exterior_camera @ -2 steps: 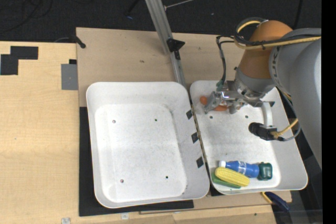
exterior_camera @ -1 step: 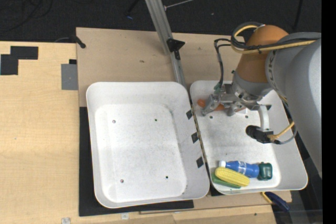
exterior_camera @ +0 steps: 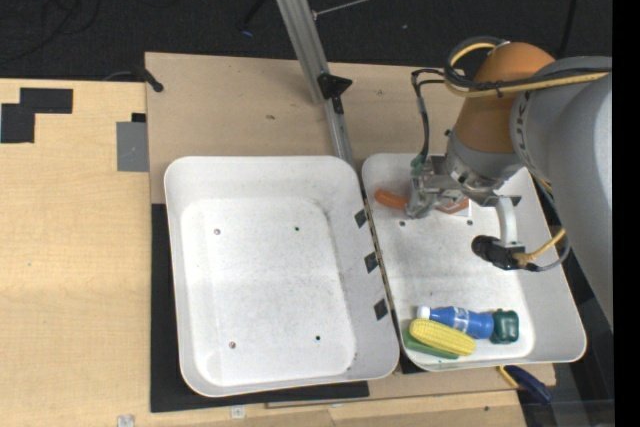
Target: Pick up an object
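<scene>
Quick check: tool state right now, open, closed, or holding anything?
Tool: cannot be told. It is low in the right bin, at the orange item near the far wall; no item visibly held.

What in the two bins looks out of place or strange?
Nothing looks spilled or broken. The toys are crowded in the right bin: corn and a blue bottle lie against its near edge, and an orange piece lies by the end effector.

no readable text, label or number shows on anything here.
</scene>
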